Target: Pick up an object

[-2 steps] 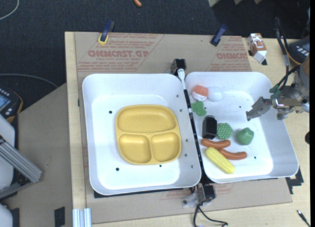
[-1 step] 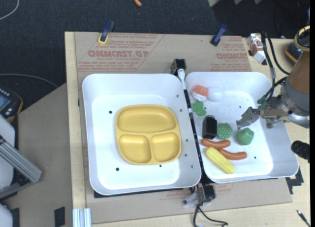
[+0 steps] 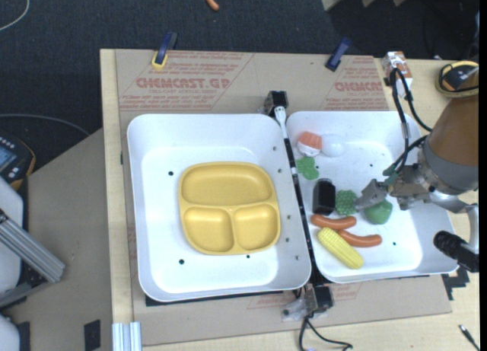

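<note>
My gripper (image 3: 383,196) hangs low over the right bin (image 3: 403,260), reaching in from the right. A green toy (image 3: 378,212) lies right at its tip, partly covered by it; contact cannot be made out. Left of it are a green broccoli piece (image 3: 346,202) and a black block (image 3: 324,196). Two orange sausages (image 3: 333,221) (image 3: 364,240) and a yellow corn cob (image 3: 340,248) lie near the front. An orange-and-white piece (image 3: 308,142), a white piece (image 3: 333,145) and a small green piece (image 3: 307,167) sit towards the back left.
The left bin (image 3: 152,266) holds a yellow divided plate (image 3: 228,206) in its middle. A divider rail (image 3: 292,182) with black clamps separates the bins. Cables (image 3: 403,110) run down from the back right corner towards the arm's orange band (image 3: 460,140).
</note>
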`<state>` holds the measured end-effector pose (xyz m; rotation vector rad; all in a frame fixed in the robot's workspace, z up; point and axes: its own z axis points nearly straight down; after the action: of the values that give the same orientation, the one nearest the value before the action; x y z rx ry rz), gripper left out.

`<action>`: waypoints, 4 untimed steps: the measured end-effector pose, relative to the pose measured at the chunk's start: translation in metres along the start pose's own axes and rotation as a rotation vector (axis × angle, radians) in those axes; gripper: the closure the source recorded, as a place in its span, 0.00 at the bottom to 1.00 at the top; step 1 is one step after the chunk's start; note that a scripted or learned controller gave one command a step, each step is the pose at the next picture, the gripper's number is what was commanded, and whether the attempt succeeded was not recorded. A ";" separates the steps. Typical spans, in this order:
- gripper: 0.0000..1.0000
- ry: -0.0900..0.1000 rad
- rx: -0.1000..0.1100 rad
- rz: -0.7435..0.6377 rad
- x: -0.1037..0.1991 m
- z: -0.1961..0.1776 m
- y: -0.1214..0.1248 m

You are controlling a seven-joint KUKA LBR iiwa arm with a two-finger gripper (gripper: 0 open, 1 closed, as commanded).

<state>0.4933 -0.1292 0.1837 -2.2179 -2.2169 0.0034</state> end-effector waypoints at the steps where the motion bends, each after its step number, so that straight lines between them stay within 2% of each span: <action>1: 0.00 0.000 0.000 0.001 -0.006 0.058 0.005; 2: 0.00 0.005 -0.006 -0.001 -0.004 0.097 0.008; 3: 1.00 -0.002 -0.021 0.000 -0.006 0.081 0.011; 4: 1.00 -0.005 -0.010 -0.002 0.000 0.037 0.010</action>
<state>0.5030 -0.1287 0.1468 -2.2234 -2.2261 -0.0026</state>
